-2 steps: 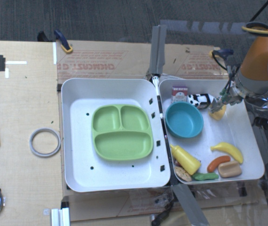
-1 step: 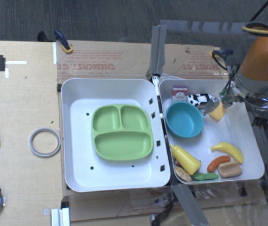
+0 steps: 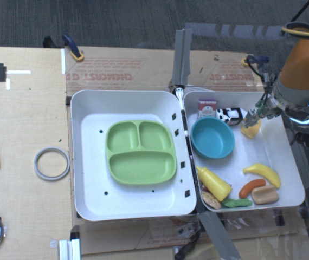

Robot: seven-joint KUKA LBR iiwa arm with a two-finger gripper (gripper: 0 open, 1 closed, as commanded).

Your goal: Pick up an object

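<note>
Yellow-orange, a small toy (image 3: 250, 129) sits at the right bin's (image 3: 290, 167) far edge, directly beneath the gripper (image 3: 260, 112); whether it grips cannot be told.

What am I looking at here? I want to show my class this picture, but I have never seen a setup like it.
One camera looks down at a slant on a bench. The grey and orange shape at the right is a robot arm; its gripper hangs over the right bin, just above a small yellow piece. Whether it grips that piece is unclear. That bin also holds a blue bowl, a banana, a yellow bottle and other toy food. The left bin holds a green divided plate. A tape ring lies on the bench.
</note>
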